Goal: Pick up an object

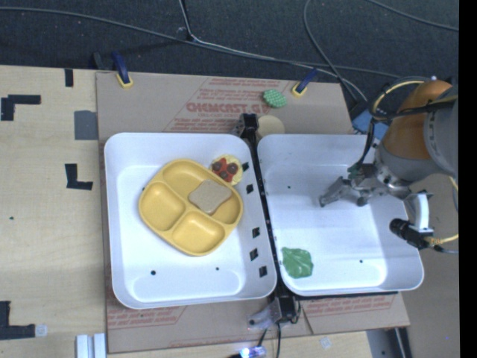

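We see two shallow white bins side by side on a cardboard-covered bench [186, 103]. The left bin [127, 274] holds a yellow divided tray [168, 207], turned at an angle, with a tan slice of toy bread [209, 195] lying on its middle ridge. Just beyond the tray's far right corner, touching its rim, sits a small plate of dark red toy food [226, 168].

The right bin [387, 274] holds a green leafy piece [297, 262] in its near left corner, close to the divider between the bins.

The arm [417, 136] reaches in from the right, and its gripper [328, 198] hangs low over the middle of the right bin, pointing left. We cannot tell how its tips stand, and nothing shows between them. The green leafy piece lies well apart from it, nearer to us.

A small green dotted piece [273, 98] rests on the cardboard beyond the bins.
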`<state>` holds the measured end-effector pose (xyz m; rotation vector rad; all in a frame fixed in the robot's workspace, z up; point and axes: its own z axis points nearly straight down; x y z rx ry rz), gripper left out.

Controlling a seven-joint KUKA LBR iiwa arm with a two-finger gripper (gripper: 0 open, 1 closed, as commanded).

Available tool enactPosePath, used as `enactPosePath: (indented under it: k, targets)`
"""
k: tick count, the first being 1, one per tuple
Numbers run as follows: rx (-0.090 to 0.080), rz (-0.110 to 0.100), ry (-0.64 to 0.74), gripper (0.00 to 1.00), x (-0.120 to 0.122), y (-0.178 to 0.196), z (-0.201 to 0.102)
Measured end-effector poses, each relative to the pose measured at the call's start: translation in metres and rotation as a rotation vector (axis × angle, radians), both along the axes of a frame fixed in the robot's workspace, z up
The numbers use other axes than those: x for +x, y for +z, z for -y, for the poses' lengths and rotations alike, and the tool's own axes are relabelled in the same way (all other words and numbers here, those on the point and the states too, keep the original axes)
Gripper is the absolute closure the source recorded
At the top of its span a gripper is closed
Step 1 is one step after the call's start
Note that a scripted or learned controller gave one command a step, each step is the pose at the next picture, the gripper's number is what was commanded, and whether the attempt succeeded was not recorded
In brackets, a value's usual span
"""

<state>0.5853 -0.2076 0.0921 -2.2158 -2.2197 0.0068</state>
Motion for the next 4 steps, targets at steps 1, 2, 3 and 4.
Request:
enactPosePath:
  k: [1, 2, 3, 4]
  targets:
    - [-0.001, 0.005, 0.001, 1.00, 0.001, 0.014, 0.000]
    - [-0.001, 0.009, 0.000, 1.00, 0.002, 0.058, -0.006]
    - [-0.002, 0.010, -0.001, 1.00, -0.003, 0.118, -0.002]
    - [-0.003, 0.012, -0.001, 1.00, 0.004, 0.175, 0.006]
